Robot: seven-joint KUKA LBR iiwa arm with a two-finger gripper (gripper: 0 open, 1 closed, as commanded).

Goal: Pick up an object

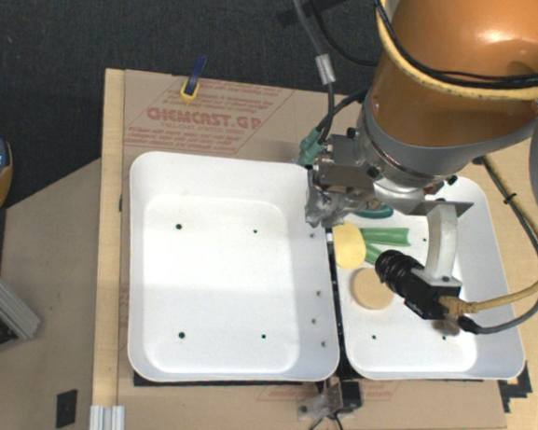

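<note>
The left bin (217,270) and the right bin (426,350) sit side by side on a cardboard sheet (213,111). In the right bin, nearest the camera, a tan disc (368,291) lies flat. Just beyond it lies a pale yellow piece (349,245), touching a green stick (387,238). Above these objects, the arm (459,76) hangs over the far part of the right bin. The gripper (331,201) is near the bins' shared edge; its state cannot be determined.
</note>
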